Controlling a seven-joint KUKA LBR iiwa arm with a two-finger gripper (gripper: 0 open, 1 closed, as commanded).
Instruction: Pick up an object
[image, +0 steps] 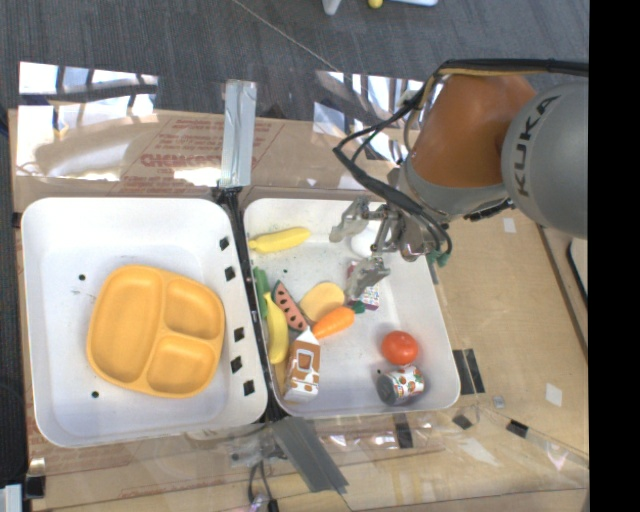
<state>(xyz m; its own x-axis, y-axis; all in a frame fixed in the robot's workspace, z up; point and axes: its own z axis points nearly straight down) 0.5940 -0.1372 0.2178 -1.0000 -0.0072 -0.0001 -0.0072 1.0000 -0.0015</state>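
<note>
**Gripper low in the right bin, over the toy food**

Nearest the camera, along the front edge of the right bin (445, 385), a small printed can (402, 385) lies on its side, with a red tomato (400, 347) just behind it. To their left a little carton (304, 365) leans against the bin's left wall. Beside the carton, a banana (275, 330) runs along that same wall, with a green piece tucked behind it that I cannot name.

A step further back sit a watermelon slice (290, 307), a carrot (335, 321) with its green end pointing right, and a pale round slice (322, 299) touching the carrot's top. Just right of the carrot's tip is a small purple and white thing, too small to identify.

Over in the left bin (45, 300), a yellow tray (155, 330) with three compartments rests flat.

The gripper (368, 275) hangs just above that small purple piece, fingers pointing down toward the bin floor. From here I cannot tell whether they are spread or closed, and nothing is plainly clamped between them. Cables loop around the wrist above.

Further back, a second banana (280, 239) lies near the right bin's far left corner, well apart from the gripper. Behind both bins there is cardboard (180, 150) with a strip of grey tape (237, 135), and the arm (500, 130) rises at the right with its orange band.
</note>
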